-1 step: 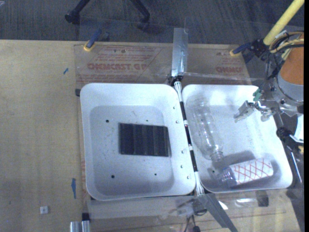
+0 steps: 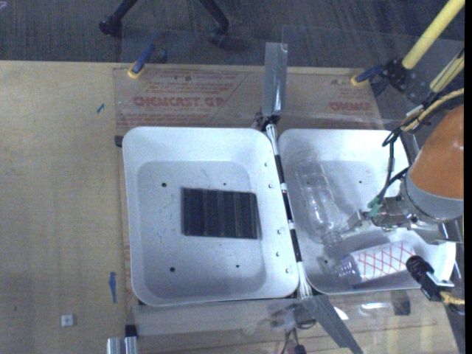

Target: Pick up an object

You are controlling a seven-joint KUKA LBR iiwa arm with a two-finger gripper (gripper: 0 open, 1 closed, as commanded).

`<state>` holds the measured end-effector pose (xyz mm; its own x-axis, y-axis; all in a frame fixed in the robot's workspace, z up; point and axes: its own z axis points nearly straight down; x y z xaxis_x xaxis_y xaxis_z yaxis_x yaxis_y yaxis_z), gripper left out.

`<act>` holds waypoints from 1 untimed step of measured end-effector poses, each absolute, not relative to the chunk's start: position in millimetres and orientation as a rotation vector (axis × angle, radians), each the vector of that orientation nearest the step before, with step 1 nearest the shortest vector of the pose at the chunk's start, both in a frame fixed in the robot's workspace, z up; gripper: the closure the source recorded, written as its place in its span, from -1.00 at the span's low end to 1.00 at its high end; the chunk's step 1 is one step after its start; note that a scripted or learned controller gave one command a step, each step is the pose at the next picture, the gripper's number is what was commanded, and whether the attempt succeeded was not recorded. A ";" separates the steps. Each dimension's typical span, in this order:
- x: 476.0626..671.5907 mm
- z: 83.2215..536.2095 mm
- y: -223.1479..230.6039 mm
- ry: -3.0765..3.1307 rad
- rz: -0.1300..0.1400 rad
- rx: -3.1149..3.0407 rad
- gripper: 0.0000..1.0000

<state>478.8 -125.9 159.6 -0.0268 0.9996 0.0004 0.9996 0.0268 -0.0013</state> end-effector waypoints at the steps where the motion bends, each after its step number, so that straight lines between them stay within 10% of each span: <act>1: 480.0 273.6 -60.5 -2.244 0.000 -2.199 -1.00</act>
<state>480.0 -60.5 273.6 -0.0203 0.9998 -0.0002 0.9998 0.0203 -0.0002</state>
